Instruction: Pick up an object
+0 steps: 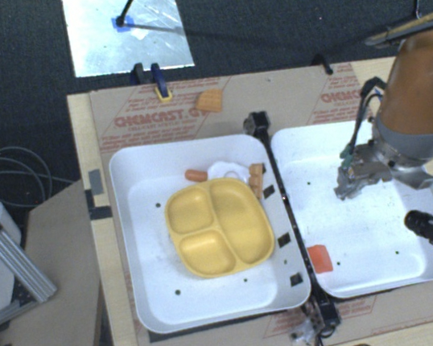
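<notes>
The gripper (354, 180) hangs over the right bin (378, 265), near the middle of its floor and a little toward the far edge. The picture is too small and blurred there, so I cannot tell if it is released or clenched, and I see nothing grasped in it.

The nearest object to take is the small orange block (320, 258). It lies on the floor of the right bin, close to the near left corner, just beside the divider between the bins. It is well apart from the gripper.

The left bin (155, 300) carries a yellow divided tray (217, 229) in its middle. At the far edge of this tray lie an orange sausage-shaped piece (196, 175), a white piece (223, 172) and a small tan piece (256, 176).

In my judgement the step is the approach. To do it well, the arm should travel toward the near left corner, stop straight above the block, and descend with jaws wide. The bin wall is close, so one finger needs room on that side
</notes>
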